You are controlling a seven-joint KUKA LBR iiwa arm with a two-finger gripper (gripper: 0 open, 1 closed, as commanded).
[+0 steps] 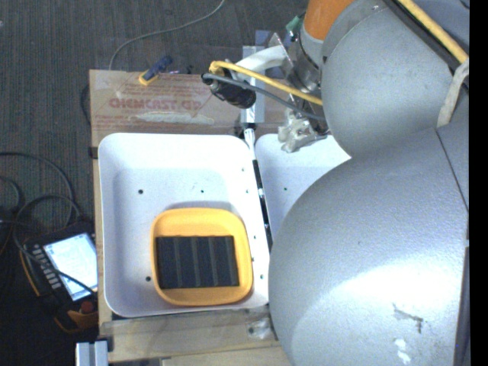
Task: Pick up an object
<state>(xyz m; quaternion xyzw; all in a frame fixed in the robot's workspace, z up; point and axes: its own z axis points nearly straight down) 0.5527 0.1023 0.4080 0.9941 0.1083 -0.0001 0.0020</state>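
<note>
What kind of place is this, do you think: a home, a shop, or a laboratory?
Most likely a robotics lab or test cell. A large grey arm reaches over two white bins, one holding a yellow object, and loose cables lie on the dark carpet.

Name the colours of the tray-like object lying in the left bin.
Yellow-orange rim, dark slatted centre; camera view.

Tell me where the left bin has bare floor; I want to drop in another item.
The left bin has bare white floor across its far half, above the yellow tray, and a narrow strip along its left wall. The near half is crowded by the tray. The arm covers most of the right bin.
</note>
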